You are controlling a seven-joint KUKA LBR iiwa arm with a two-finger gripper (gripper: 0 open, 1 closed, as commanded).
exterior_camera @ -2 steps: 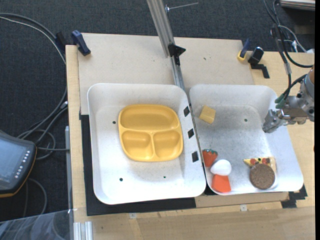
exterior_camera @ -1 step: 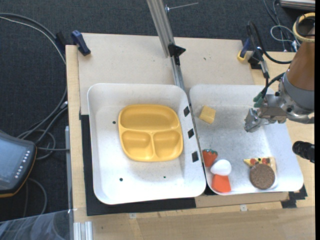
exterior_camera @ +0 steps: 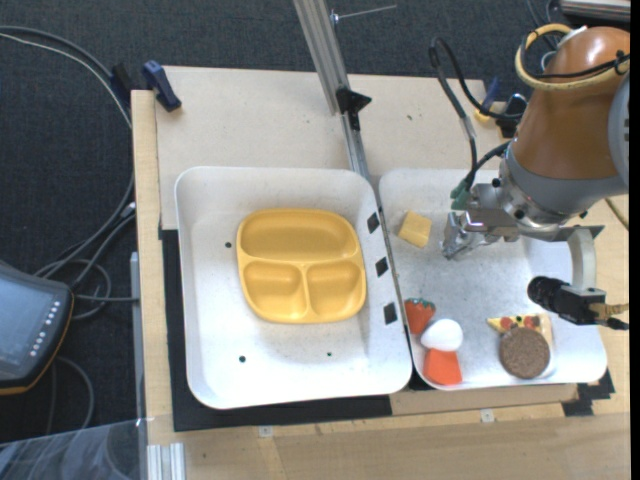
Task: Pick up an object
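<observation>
Dark carpeted floor around a pale wooden bench (exterior_camera: 270,118), with two shallow white bins side by side on top. Left white bin (exterior_camera: 215,368) holding a yellow three-compartment plastic plate (exterior_camera: 300,265), roughly central. Right white bin (exterior_camera: 480,298) holding a pale yellow cheese-like block (exterior_camera: 415,230) near its upper left corner, a red and orange toy with a white rounded piece (exterior_camera: 437,340) against its lower left wall, and a brown round cookie-like disc (exterior_camera: 525,352) beside a small pizza-slice toy (exterior_camera: 520,323) at lower right. Grey arm with orange band (exterior_camera: 580,88) reaching in from the right, wrist bent downward over the right bin. Two-finger gripper (exterior_camera: 455,246) pointing down, just right of the cheese-like block, apart from it. Finger spacing too unclear to tell; nothing visibly held.
</observation>
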